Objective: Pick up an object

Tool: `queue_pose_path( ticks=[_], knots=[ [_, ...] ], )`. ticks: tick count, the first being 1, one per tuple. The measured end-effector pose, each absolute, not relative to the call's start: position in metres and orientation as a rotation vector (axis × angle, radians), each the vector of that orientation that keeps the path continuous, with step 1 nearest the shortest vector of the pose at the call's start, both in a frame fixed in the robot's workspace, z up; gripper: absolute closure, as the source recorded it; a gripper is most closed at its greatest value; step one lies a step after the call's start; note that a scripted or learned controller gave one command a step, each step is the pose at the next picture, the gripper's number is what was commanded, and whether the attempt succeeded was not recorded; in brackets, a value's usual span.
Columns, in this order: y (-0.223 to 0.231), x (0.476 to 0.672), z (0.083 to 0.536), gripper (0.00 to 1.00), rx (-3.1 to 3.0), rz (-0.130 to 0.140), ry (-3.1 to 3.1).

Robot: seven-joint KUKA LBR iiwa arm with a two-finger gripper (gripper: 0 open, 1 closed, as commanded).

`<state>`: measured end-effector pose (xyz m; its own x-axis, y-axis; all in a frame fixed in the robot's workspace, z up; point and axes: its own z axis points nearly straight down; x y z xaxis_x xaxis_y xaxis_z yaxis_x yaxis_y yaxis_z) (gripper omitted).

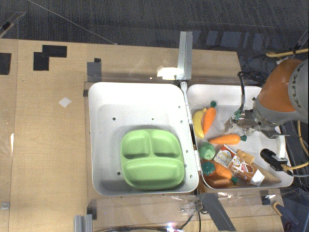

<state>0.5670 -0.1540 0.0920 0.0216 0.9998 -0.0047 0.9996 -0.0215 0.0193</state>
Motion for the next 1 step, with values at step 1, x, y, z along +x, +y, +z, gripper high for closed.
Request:
queue_pose_path(
  ticks=[1],
  knots=[
    [-0.1155,0.5583,0.0925,0.00,2.244,0.018,2.174]
  ],
)
